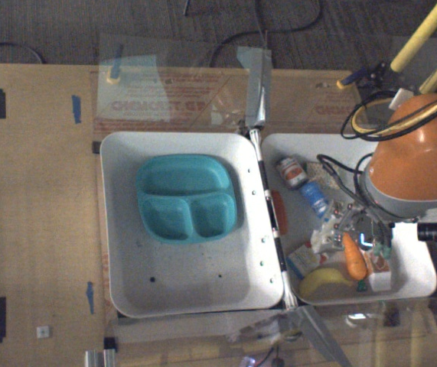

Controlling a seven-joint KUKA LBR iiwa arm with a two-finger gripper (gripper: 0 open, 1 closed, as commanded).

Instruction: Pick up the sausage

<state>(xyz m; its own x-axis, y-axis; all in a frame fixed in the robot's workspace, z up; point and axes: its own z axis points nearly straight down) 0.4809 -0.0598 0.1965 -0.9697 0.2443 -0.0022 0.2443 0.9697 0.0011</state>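
Note:
The sausage (278, 211) is a thin reddish-brown piece lying lengthwise against the left wall of the right bin (425, 277). My gripper (362, 232) hangs low over the right half of that bin, below the arm's orange band (415, 155). It is well to the right of the sausage and not touching it. An orange carrot (354, 260) lies directly under the gripper, close to its tips. Cables and the wrist hide most of the gripper.
The right bin also holds a small can (291, 170), a blue bottle (314, 199), a yellow banana (327, 281) and a small white carton (302, 260). A teal divided plate (187, 197) sits in the left bin (119, 266). Black cables loop around the wrist.

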